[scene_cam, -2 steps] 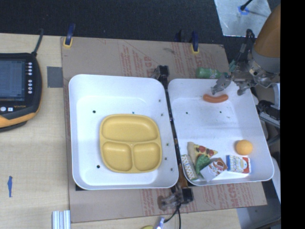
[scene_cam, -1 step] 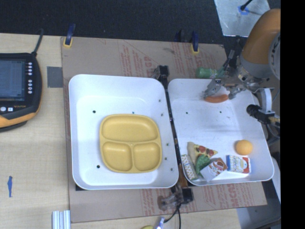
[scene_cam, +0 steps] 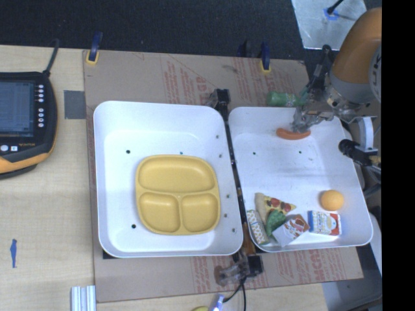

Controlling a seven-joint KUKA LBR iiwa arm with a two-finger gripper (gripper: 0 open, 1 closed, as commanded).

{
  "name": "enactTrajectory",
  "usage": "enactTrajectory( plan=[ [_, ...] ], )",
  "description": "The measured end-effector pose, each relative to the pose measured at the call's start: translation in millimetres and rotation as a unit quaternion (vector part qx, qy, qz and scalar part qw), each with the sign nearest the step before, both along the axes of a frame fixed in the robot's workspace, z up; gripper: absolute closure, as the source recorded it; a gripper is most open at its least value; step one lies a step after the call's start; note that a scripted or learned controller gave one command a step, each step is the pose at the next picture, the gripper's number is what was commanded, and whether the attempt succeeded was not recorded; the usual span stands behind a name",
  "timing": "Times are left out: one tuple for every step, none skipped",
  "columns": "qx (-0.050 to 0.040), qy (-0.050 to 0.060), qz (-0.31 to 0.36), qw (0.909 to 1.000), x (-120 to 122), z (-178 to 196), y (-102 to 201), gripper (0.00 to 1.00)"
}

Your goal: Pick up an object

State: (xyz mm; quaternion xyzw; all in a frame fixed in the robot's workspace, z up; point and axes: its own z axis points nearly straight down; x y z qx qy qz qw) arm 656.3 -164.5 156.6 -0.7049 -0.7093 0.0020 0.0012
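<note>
The gripper [scene_cam: 303,123] is sitting low over the far end of the right bin [scene_cam: 292,173], its tip just above and touching or nearly touching the orange sausage-shaped toy [scene_cam: 293,133], and whether its fingers are spread or closed I cannot tell from up here. The sausage is lying flat on the bin floor near the back wall, so I am judging the pick as approached but not made: closing on it and lifting are what is left. It is looking smooth, rounded and slim, likely plastic, the kind of shape that can roll or squirt out sideways. Down at the near end of the same bin, well apart from the action, a small orange ball [scene_cam: 332,199] is resting beside a little printed carton [scene_cam: 323,223], with a flat pizza-slice toy [scene_cam: 272,205] and some crinkly wrappers [scene_cam: 280,228] bunched together. The left bin [scene_cam: 117,173] is carrying a matte yellow divided plate [scene_cam: 176,194] with three compartments and soft rounded corners. Both bins are glossy white and shallow, sitting on brown cardboard on the counter [scene_cam: 39,225].
</note>
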Motion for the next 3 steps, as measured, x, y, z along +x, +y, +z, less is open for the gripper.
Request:
enactTrajectory(
  plan=[
    [0.0002,0.000,0.000,1.0000,-25.5,30.6,62.8,1.00],
    [0.0001,0.000,-0.001,1.0000,-25.7,30.5,62.4,0.00],
    [-0.0003,-0.001,-0.002,1.0000,-0.4,-6.4,20.6,0.00]
  ],
)
